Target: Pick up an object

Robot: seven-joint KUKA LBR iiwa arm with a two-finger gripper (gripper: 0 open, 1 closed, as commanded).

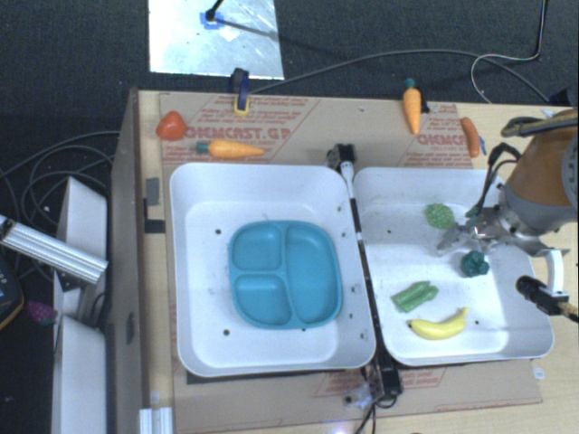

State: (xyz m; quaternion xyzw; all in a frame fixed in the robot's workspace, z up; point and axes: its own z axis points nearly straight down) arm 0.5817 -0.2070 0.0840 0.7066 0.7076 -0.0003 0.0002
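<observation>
while the gripper (460, 239) sits low in the right bin (520, 344), its fingers look spread and nothing is between them; metal tips point left, toward the light green piece, with the dark teal object (474, 263) just below and beside them. not touching as far as i can see, but it's close and small, hard to be sure.

likely target: the dark teal object, near the middle-right of the right bin, looks like a small toy broccoli or similar lumpy toy. judgement: light, hard plastic or rubbery, bumpy top so pads get some bite, but it could roll or skid on the smooth white floor if nudged from one side. best hold is across its widest lump, fingers straddling it from above, closing evenly.

other stuff in the same bin: light green bumpy piece (440, 214) up-left of the tips, green pea pod (414, 295) lower down, yellow banana (440, 325) near the front wall. banana is curved and slick, grab mid-body across the narrow way. pea pod is flat and low, harder to get under.

left bin (204, 197) holds a blue divided plate (284, 273), nothing on it. carrots (412, 108) and a tomato (171, 126) lie on the board behind the bins, well apart from the arm.
</observation>
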